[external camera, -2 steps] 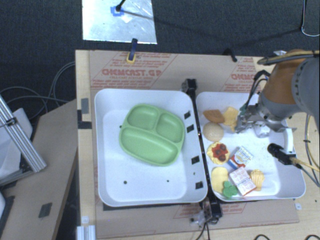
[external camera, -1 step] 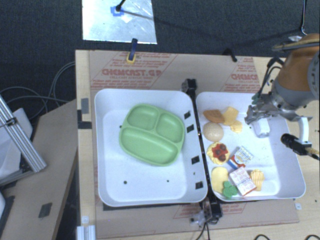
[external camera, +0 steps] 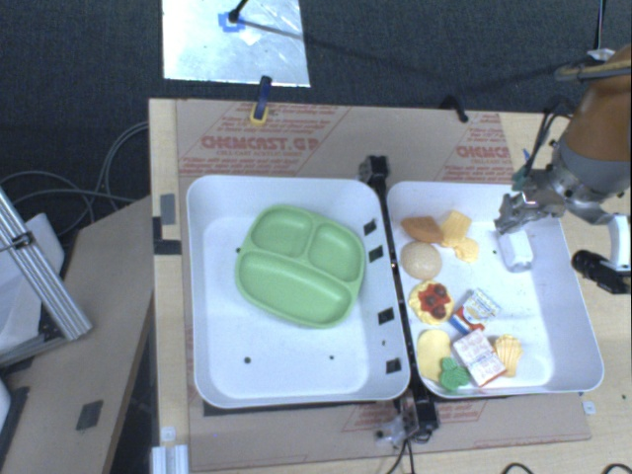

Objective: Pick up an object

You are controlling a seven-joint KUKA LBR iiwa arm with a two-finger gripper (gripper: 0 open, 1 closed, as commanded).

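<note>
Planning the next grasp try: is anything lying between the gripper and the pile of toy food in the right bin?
Nothing visible does. The gripper hangs over the bare upper right part of the right bin. The toy food lies to its left in the view, with bare white floor in between.

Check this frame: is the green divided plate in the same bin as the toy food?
No, the green divided plate lies in the left bin, while the toy food sits in the right bin.
</note>
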